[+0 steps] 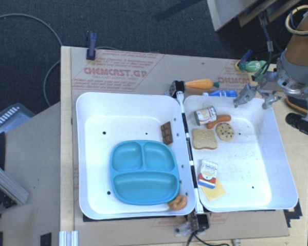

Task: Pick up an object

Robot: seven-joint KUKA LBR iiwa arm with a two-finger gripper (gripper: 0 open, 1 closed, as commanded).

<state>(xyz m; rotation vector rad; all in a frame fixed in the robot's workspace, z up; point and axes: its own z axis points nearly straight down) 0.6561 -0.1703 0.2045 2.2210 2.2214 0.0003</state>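
Observation:
My gripper (255, 99) hangs over the far edge of the right bin (275, 167), its two fingers spread open with nothing between them. Just left and nearer in that bin lie a small can (205, 115), a sausage (221, 119), a round cookie (225, 131) and a slice of bread (204, 139). Toward the bin's near side sit a small red-and-white carton (208, 174) and a yellow cheese slice (216, 190).
The left bin (92, 122) holds a blue divided plate (143, 172), a chocolate piece (167, 132) and a doughnut-like pastry (178, 202). Behind the bins lie a carrot (200, 84), a blue item (225, 93) and a green bottle (252, 65).

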